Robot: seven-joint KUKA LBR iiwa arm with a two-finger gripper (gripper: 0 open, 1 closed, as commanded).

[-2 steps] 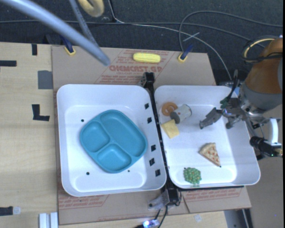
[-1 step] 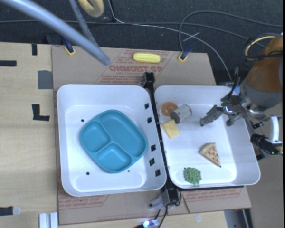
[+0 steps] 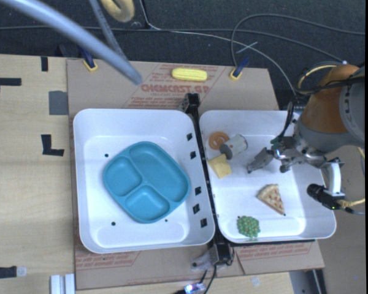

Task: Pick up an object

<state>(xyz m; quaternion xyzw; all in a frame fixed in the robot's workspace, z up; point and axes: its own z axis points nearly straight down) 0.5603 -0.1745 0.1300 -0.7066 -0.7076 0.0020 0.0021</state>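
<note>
The right bin [image 3: 306,228] holds several small items. An orange round piece [image 3: 218,140] lies beside a pale cylinder [image 3: 235,144], with a yellow cheese block [image 3: 220,166] just below them. A pizza slice [image 3: 271,198] and a green broccoli piece [image 3: 248,226] lie nearer the front. My gripper [image 3: 268,165] hangs over the middle of this bin, right of the cylinder and above the pizza slice. It stands open with nothing between its fingers.
The left bin [image 3: 86,133] holds a blue divided plate [image 3: 146,180]. A yellow corn-like toy [image 3: 189,74] lies on the cardboard behind the bins. Cables run across the dark back area, and a black divider [image 3: 200,164] separates the bins.
</note>
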